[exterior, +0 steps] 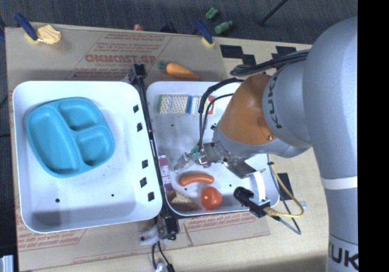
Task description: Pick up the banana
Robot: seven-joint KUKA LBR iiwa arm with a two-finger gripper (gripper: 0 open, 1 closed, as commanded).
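Banana: place cannot be told; likely hidden under arm [261, 119] in right bin [182, 86]. Judged light, soft-skinned, curved, fairly smooth, easily bruised; best taken across middle, gently.

Gripper [197, 156] low over right bin, above sausage [196, 178]; whether open or closed cannot be told, nothing seen held.

Tomato [210, 197] just beside sausage, near front wall. Box [175, 104] at back wall. Clutter crowds front corner; bin middle offers some free room. Left bin [36, 216] bears blue tray [70, 134].

Blue tray [68, 135] in left bin [36, 216]; carrot [180, 71] on bench.
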